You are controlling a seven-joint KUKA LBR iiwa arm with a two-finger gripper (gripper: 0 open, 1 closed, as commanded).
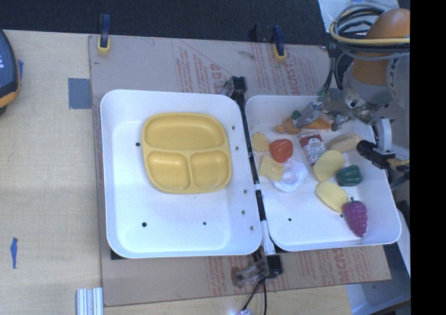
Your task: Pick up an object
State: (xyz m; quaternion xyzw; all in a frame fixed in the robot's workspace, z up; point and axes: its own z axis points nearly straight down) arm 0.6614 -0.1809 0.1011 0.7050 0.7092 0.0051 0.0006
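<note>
The right white bin (306, 233) holds several toy foods. Among them are an orange carrot-like piece (298, 126), a red tomato (281, 149), a small red and white can (311, 145), a yellow lemon (328, 164), a green pepper (348, 175) and purple grapes (355, 217). My gripper (317, 115) hangs low over the bin's far side, right above the orange piece and the can. Nothing is visibly lifted.
The left white bin (125, 223) carries a yellow divided plate (187, 151). More pieces lie in the right bin: a beige roll (343, 143), pale yellow bits (270, 167), a white lump (293, 178) and another yellow piece (332, 196). Clamps stand between the bins.
</note>
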